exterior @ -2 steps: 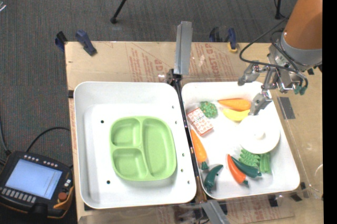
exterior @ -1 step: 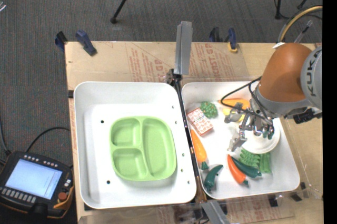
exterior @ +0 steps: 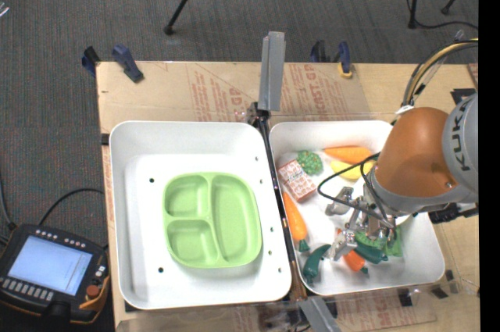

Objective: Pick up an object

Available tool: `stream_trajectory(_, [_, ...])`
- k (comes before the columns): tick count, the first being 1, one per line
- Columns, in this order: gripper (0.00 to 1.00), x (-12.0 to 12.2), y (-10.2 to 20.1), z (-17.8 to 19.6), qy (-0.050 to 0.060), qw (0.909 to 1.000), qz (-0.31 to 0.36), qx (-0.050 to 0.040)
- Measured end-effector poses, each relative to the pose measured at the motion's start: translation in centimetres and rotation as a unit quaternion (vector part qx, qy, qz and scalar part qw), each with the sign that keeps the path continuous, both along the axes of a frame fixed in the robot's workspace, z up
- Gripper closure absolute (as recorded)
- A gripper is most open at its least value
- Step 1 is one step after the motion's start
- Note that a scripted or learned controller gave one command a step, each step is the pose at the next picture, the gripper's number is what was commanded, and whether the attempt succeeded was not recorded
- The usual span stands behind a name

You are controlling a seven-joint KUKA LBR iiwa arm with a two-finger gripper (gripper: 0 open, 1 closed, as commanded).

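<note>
one claw [exterior: 349, 243] | low in right bin [exterior: 426, 260] | orange piece [exterior: 354, 260] just below

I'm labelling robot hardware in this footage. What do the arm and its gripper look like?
The arm is grey with a rounded, glossy orange band above the wrist and dark lettering, partly cut off, on the grey shell. Pale cables arc above it, and a thin black cable loops beside the wrist. The gripper is a small metallic assembly of bare silver parts.
</note>
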State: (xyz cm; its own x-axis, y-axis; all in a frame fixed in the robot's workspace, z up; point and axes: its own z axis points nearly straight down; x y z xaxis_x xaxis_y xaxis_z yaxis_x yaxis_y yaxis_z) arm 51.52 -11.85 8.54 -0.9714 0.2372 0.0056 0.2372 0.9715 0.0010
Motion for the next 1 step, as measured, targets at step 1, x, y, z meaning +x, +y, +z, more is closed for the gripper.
stream_trajectory(1, [0.0, 3.82, -4.24, 0.22, -0.004, 0.9997, 0.025, -0.001])
